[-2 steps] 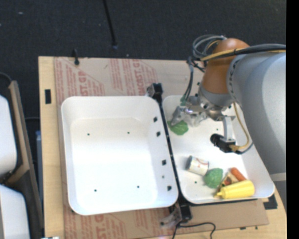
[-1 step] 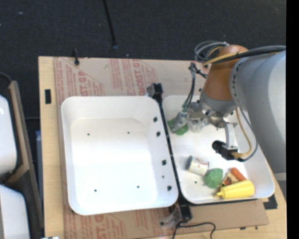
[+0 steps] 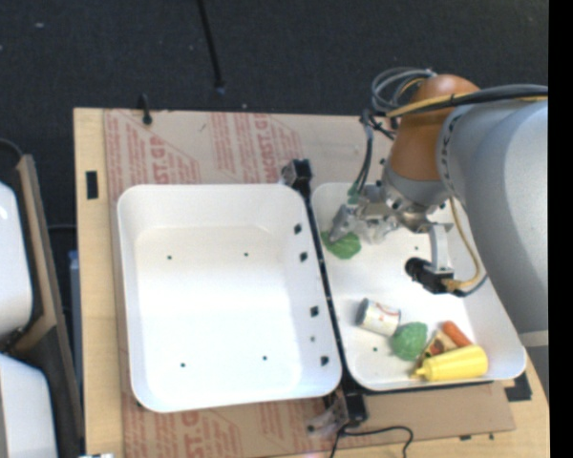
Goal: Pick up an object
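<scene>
Where the view comes nearest, a yellow plastic bottle-shaped toy lies at the front edge of the right shallow white bin, just beside a small orange piece, a green rounded lump and a white cylinder with a red band. Farther back, the tool sits just above a flat green object; its state cannot be told. The left white bin rests on the desk's cardboard sheet, printed with red lettering too blurred to read. Dark carpet lies beyond.
</scene>
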Available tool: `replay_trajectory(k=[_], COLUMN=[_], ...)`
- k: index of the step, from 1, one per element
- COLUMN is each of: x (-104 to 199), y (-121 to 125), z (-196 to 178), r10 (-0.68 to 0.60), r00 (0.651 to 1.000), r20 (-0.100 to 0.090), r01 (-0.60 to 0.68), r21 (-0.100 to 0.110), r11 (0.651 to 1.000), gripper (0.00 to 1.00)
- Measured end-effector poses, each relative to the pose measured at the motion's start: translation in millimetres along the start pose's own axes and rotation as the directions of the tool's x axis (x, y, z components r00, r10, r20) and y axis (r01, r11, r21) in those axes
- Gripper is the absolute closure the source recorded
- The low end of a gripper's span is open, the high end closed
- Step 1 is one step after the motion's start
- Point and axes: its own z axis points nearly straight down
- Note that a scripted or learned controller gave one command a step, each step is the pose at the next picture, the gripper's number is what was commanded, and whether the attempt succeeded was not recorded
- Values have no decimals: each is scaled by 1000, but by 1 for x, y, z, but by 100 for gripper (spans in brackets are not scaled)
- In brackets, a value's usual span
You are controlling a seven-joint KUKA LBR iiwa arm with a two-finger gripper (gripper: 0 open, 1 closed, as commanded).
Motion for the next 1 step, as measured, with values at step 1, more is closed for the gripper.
replay_trajectory(k=[1], x=[-1], y=[-26], z=[0], r10=[1], r00=[1000], r20=[0], r01=[-1], r21=[1], r11=[1000], gripper=[0])
